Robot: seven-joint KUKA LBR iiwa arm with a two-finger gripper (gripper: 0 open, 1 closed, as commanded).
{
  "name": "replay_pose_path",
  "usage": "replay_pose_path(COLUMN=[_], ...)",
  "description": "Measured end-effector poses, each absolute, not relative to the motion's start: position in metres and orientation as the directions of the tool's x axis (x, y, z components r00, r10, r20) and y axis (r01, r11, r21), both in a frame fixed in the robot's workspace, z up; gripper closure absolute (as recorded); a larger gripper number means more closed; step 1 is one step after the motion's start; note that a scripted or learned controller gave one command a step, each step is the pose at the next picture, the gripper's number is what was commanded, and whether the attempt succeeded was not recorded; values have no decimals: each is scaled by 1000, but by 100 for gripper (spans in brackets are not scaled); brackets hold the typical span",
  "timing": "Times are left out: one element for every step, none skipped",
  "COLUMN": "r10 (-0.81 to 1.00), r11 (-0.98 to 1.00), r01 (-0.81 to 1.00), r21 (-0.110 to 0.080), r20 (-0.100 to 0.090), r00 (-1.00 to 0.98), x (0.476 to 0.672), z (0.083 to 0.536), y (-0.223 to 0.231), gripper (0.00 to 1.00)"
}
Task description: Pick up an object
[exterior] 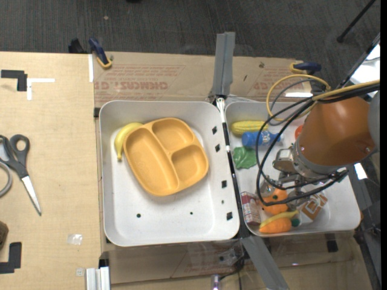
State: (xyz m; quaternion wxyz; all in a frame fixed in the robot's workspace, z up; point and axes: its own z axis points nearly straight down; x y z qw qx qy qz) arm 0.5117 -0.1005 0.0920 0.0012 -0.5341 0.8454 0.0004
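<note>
Crowding the right bin [338, 225], the hand [289, 183], grip unreadable, hovers over toys near its front wall

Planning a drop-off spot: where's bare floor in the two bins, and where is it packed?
Left bin: open white floor along the front, below the yellow divided plate, and a strip on its right. The banana fills the back-left. Right bin: crowded, with corn, blue item, green item, carrots and the arm over it.
</note>
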Motion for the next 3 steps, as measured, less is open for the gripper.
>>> replay_pose_path(r10=[-961,-998,-995], r11=[277,-65,-101], r01=[-961,-998,-995], r21=[-1,-1,-1], r20=[-3,-4,-4], r00=[-277,65,101], x=[492,479,526], z=[129,191,243], y=[-105,-61,-26], gripper=[100,100,100])
